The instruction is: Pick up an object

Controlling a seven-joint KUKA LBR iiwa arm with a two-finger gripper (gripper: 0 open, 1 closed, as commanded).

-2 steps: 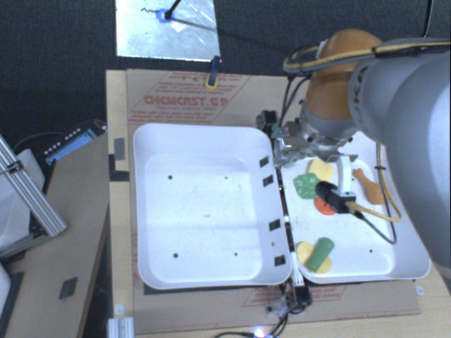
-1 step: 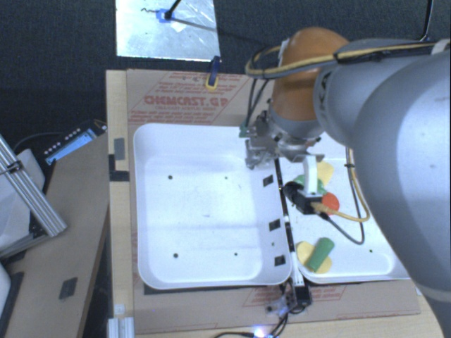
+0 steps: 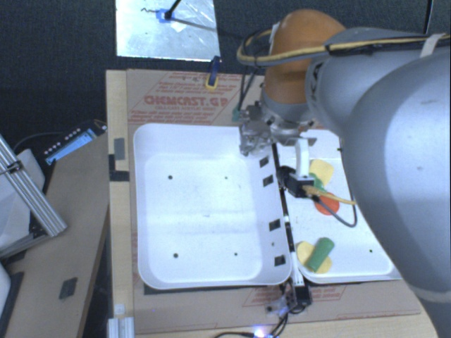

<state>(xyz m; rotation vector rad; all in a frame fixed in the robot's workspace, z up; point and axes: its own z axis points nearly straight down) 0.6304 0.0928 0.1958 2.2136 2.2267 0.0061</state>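
Several small objects lie in the right bin [image 3: 363, 255]. A green cylinder [image 3: 322, 249] rests on a yellow piece [image 3: 306, 253] near the front. Farther back are an orange-red piece [image 3: 326, 205] and a pale yellow piece [image 3: 323, 169]. My gripper [image 3: 251, 141] hangs over the back right corner of the left bin [image 3: 204, 210], close to the divide between the bins. It is well behind the objects and to their left. The grey arm covers much of the right bin.
Both bins sit on a cardboard sheet [image 3: 183, 98] with red print. Black clips [image 3: 275, 225] line the seam between the bins. A foil sheet [image 3: 166, 20] lies at the back, and a metal frame [image 3: 29, 197] stands at the left.
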